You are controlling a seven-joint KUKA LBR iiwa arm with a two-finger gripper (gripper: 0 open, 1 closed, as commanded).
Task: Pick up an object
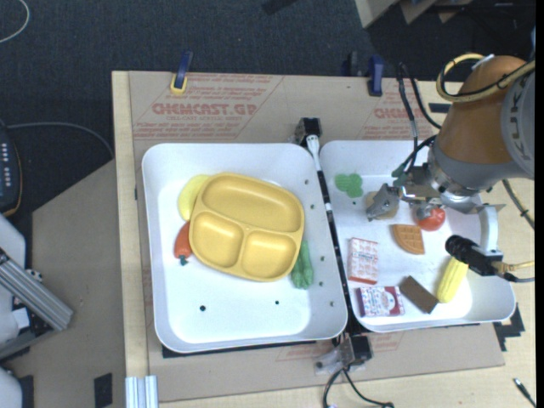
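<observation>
My gripper [389, 202] hangs low over the back half of the right bin [501, 308], reaching in from the right. A small green piece [348, 183] lies just to its left. A red tomato-like ball [432, 218] sits close under the wrist on its right, and an orange cracker-shaped piece [409, 239] lies just in front. Nothing shows as held. Also in this bin are a yellow corn cob [451, 280], a brown block [418, 294] and two red-and-white packets [364, 259], [379, 300].
The left bin [170, 313] holds a large yellow divided plate [246, 226]. A yellow piece [190, 194] and an orange-red pepper [183, 242] peek out on its left, a green vegetable [303, 267] on its right. Cardboard surrounds both bins.
</observation>
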